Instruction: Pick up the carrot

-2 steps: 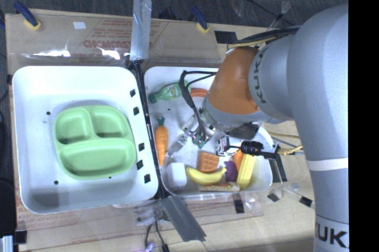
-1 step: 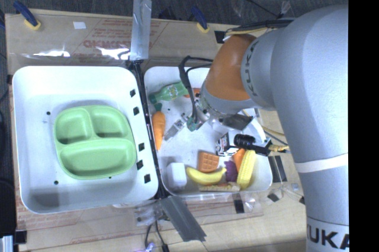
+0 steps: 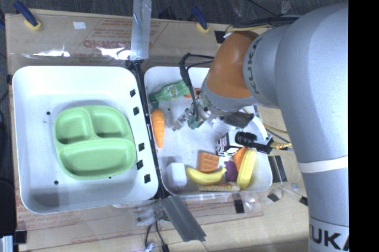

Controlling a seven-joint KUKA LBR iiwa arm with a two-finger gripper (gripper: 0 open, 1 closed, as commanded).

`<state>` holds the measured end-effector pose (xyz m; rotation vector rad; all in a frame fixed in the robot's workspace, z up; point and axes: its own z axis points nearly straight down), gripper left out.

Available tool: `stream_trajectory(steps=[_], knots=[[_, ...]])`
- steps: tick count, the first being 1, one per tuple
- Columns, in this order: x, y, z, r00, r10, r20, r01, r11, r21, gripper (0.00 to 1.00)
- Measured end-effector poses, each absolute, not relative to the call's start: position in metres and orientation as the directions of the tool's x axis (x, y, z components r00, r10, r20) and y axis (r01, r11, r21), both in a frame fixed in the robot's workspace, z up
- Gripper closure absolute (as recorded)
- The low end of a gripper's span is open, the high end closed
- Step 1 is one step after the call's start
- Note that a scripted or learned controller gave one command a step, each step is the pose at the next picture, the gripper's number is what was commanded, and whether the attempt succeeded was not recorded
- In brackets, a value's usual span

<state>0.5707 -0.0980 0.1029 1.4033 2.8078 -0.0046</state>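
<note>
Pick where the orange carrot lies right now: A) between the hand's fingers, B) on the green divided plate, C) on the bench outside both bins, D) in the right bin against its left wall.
D: the orange carrot lies in the right white bin along its left wall, apart from the hand.

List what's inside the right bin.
Right bin: carrot by the left wall, green packet, white block, banana, waffle, corn, a purple piece. The arm covers the far-right part.
</note>
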Motion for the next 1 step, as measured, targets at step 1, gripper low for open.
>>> stream_trajectory(steps=[1], knots=[[0.5258, 0.0119, 0.1943, -0.492, 0.871, 0.001, 0.871, 0.492, 0.005, 1.0]])
